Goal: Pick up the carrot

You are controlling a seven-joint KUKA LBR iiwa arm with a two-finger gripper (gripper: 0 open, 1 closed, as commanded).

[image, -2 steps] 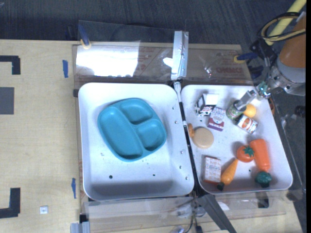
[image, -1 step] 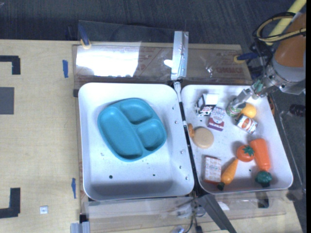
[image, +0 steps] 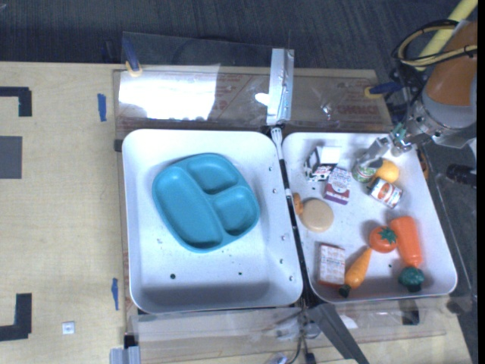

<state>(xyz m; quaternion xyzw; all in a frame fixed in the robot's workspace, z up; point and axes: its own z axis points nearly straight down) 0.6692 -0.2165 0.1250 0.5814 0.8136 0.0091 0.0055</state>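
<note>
Claw (image: 377, 156) grip unclear, well apart from tapered orange carrot (image: 358, 268).

A blue sectioned plate (image: 206, 200) lies in the left bin (image: 144, 279). The right bin (image: 443, 268) holds a tan disc (image: 317, 215), a tomato (image: 383, 238), a small can (image: 386, 193), a lemon (image: 388, 171) and a red packet (image: 330, 265).

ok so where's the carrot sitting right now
In the camera view the carrot lies in the right bin, toward its lower right, beside the tomato and just above the broccoli.
</note>
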